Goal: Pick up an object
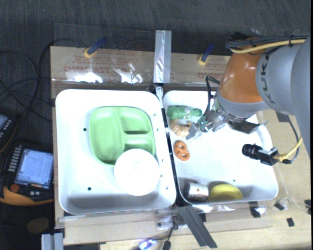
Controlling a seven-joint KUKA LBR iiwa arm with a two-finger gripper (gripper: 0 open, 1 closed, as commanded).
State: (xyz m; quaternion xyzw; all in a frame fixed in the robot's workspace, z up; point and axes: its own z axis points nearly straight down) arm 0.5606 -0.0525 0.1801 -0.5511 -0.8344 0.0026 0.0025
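Observation:
In the right bin [250,178] a green bottle [183,111] lies at the far left corner. A tan rounded object [179,128] rests just in front of it. An orange pretzel-shaped piece [181,150] sits against the left wall. At the front edge a metal can [197,191] lies beside a yellow fruit [225,192]. My gripper [197,127] hangs low over the bin's far left part, its tip right beside the tan object and just below the bottle. Nothing visibly hangs from it.
The left bin [73,181] holds a green divided tray [120,129] with a round white plate [137,171] overlapping its front corner. A black cable fitting [256,151] hangs over the right bin's right side. The arm's orange band [241,82] looms above the far wall.

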